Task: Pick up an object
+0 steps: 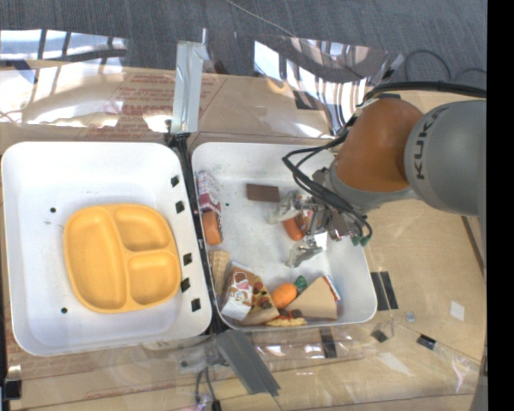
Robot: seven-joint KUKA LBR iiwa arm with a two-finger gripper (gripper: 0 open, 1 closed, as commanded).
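Note:
My gripper (306, 232) is down inside the right bin (360, 268), below the arm's orange band. A small orange toy (292, 227) lies right against its left side; whether it is held is hidden by the wrist and cables. A brown block (262, 193) lies just up and left of the gripper. Along the bin's left wall are a printed packet (207, 189), an orange sausage (211, 228) and a waffle cone (219, 265). At the front edge sit a printed carton (242, 296), a carrot (283, 294) and a tan wedge (319, 301).
The left bin (34, 178) holds a yellow divided plate (120, 256). A black divider (185, 221) separates the two bins. Black cables (304, 165) loop off the wrist over the right bin's back half. Bare white floor shows in the right bin's centre (257, 238).

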